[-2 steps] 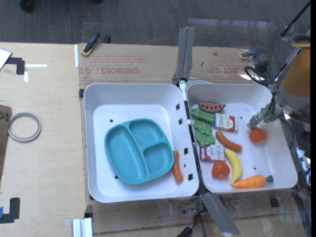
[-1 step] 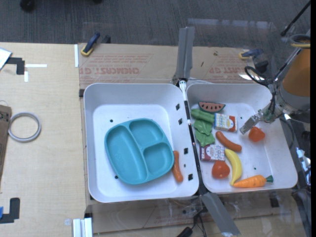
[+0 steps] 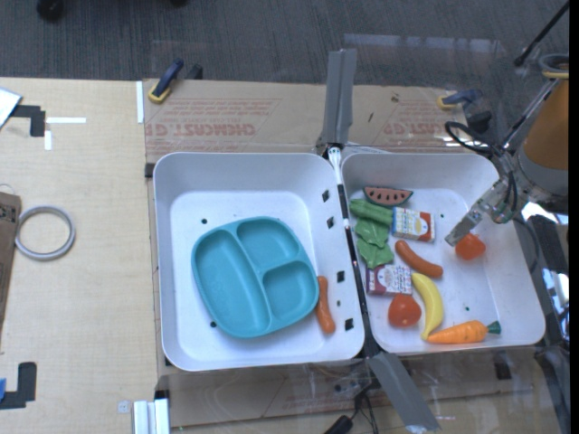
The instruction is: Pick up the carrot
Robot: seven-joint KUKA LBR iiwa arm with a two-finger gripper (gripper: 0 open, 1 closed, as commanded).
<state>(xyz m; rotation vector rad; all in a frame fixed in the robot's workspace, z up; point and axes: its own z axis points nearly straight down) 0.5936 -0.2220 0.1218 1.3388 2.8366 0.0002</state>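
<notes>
The carrot (image 3: 461, 333), orange with a small green top, lies flat in the right bin (image 3: 529, 310) near its front right corner, pointing left toward a banana (image 3: 431, 302). My gripper (image 3: 462, 231) hangs over the right side of that bin, slanting down to the left from the arm at the right edge. Its tip is just above and left of a small round orange-red fruit (image 3: 470, 248). The gripper is well behind the carrot and apart from it. Nothing can be made out in its grasp.
The right bin also holds a watermelon slice (image 3: 387, 194), green leaves (image 3: 369, 229), a small carton (image 3: 412, 224), a sausage (image 3: 419, 260), a red packet (image 3: 389, 280) and a tomato (image 3: 403, 311). In the left bin (image 3: 172, 269) lie a teal divided plate (image 3: 256, 276) and an orange stick (image 3: 324, 305).
</notes>
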